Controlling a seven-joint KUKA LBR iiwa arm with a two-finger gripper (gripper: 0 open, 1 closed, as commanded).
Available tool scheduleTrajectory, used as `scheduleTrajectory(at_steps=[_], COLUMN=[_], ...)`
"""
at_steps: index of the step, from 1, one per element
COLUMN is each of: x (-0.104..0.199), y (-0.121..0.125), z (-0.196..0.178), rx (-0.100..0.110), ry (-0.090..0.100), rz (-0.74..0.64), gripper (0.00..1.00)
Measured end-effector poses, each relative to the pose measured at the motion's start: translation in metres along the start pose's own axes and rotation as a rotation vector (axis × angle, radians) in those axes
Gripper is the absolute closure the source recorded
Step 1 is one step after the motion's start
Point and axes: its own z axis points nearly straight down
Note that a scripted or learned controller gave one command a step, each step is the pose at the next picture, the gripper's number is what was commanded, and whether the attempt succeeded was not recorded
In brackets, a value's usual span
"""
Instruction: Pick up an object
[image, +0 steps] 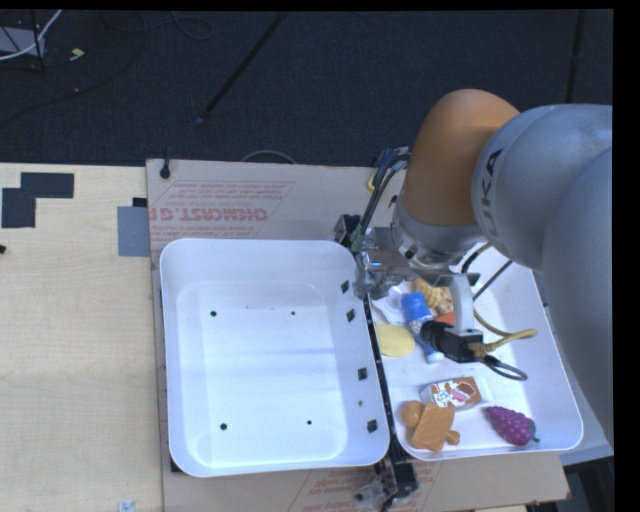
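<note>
Grey metal at the wrist's end marks the jaws, which hang over the far left corner of the right bin (545, 375), close to the wall it shares with the left bin (260, 370). Whether the jaws are open or closed cannot be told, nor whether they have hold of anything.

Just beside them in the right bin lies a blue tube (414, 305), set at a slant. A pale yellow item (433, 293) of unclear kind sits just beside it, toward the bin's far side. A yellow disc (397, 341) rests by the right bin's left wall, on the near side of the tube.

Three more things lie along the right bin's near side. An orange-brown figure (432, 424) is at the near left corner, with a small printed packet (455, 392) just beside it. A purple bunch of grapes (511, 425) lies toward the near right corner.

The arm (540, 170) crosses above the right bin's far right part. The right bin stands on a brown cardboard sheet (230, 205) laid over the pale wood counter (70, 330).
</note>
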Motion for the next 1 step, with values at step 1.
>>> scheduleTrajectory(at_steps=[1], x=[0.0254], y=[0.0500], z=[-0.0054], rx=[0.002], ry=[0.000], rz=[0.001], gripper=[1.00])
